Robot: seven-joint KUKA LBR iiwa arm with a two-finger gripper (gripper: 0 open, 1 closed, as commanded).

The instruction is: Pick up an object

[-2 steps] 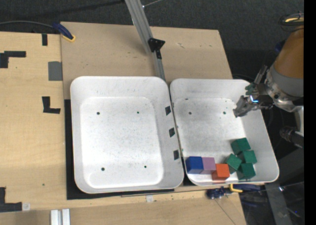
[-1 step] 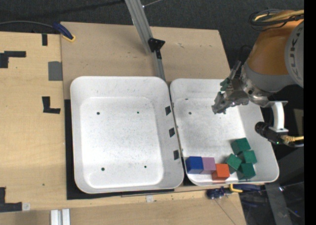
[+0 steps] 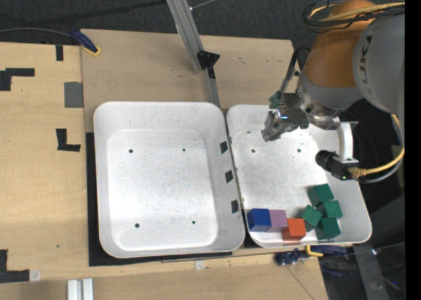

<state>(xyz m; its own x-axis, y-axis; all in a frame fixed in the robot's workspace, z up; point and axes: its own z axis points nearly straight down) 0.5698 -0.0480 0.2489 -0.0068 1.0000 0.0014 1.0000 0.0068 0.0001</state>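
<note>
Left bin (image 3: 158, 180) has nothing I'd go for, so ignoring it. All targets in right bin (image 3: 289, 167), bunched at near edge: blue block (image 3: 259, 219), purple block (image 3: 278, 218) touching it, orange block (image 3: 295, 228), then green blocks (image 3: 323, 211) in a tight clump. My pincer (image 3: 272, 127) hangs over far end of right bin, well apart from pile, carrying nothing; can't tell if spread or pressed together. My call: go for blue, its left face is free. Clump risks a jam.
</note>
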